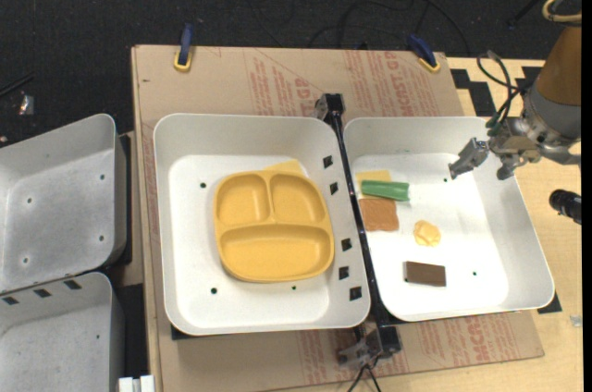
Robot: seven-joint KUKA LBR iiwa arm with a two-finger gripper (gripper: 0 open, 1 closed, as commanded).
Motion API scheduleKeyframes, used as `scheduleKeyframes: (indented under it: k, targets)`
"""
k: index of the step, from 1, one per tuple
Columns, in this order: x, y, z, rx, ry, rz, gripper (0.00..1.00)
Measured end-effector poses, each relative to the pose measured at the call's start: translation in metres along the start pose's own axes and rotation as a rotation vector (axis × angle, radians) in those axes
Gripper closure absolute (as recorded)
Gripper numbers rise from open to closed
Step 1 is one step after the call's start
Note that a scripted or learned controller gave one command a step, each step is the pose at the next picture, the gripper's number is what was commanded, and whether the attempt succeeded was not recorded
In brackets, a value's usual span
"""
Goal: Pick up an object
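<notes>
My desk (240, 76) is a big brown board, and two white bins sit on it side by side. The left bin (176, 196) holds one big yellow plate (274, 226) with three parts in it. A flat yellow piece (289, 167) peeks out from under the far edge of the plate.

The right bin (518, 242) holds the small things. A brown square (379, 214) lies near the left wall. A green stick (385, 189) lies across its far edge, touching it. A flat yellow card (374, 177) sits just behind the green stick. A dark brown block (425, 274) lies closer to the near wall, apart from the rest. A little yellow lump (426, 233) sits between the block and the green stick.

My claw (485, 158) hangs over the far right part of the right bin. Its two fingers are spread apart and nothing is between them. It is well apart from all the small things.
</notes>
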State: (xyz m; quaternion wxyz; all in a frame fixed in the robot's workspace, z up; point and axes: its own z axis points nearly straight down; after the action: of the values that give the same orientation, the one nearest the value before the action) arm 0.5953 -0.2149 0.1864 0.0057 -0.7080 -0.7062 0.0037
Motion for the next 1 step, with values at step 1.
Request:
scheduleKeyframes:
  k: [1]
  targets:
    - [0.0007, 0.0034, -0.0086, -0.014, -0.003, -0.004, 0.00]
